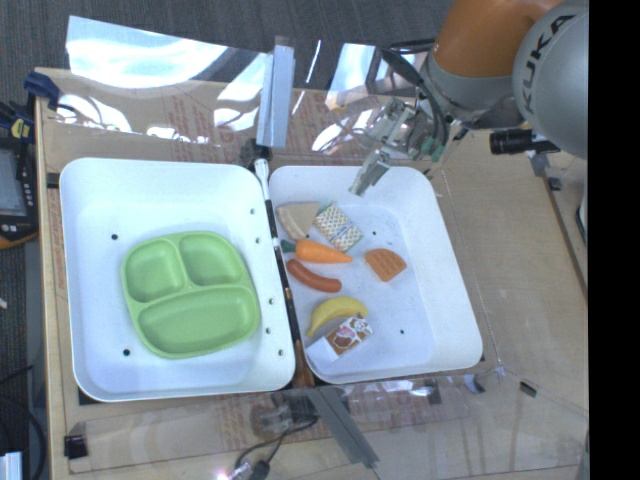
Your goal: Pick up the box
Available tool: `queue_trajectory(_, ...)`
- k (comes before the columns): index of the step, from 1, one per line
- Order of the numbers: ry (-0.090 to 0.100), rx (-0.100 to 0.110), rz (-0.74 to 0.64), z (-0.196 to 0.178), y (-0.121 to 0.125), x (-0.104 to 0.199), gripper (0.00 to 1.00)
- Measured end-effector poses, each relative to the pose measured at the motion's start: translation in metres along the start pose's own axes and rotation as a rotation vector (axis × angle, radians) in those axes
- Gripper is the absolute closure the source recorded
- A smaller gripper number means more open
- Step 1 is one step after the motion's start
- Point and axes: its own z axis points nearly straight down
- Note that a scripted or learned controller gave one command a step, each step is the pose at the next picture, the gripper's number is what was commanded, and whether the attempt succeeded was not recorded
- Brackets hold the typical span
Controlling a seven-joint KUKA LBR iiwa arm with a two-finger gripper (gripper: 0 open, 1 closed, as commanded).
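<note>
Lying nearest in the right bin [455, 318], the box [348, 336] touches the banana [335, 313]. Beyond are the sausage [314, 276] and carrot [323, 253]. Farthest, the gripper [372, 178] hangs over the back rim, holding nothing; how wide it stands I cannot tell.

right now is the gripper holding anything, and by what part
Nothing is held. The gripper hangs over the right bin's far edge, apart from the box.

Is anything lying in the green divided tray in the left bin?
No. All three compartments of the green tray show bare green plastic; the food items and boxes lie in the right bin.
</note>
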Motion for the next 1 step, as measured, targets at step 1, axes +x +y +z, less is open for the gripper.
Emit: queue_trajectory(1, 0.005, 0.001, -0.016, 0.1103, -0.0468, -0.0046, 0.0)
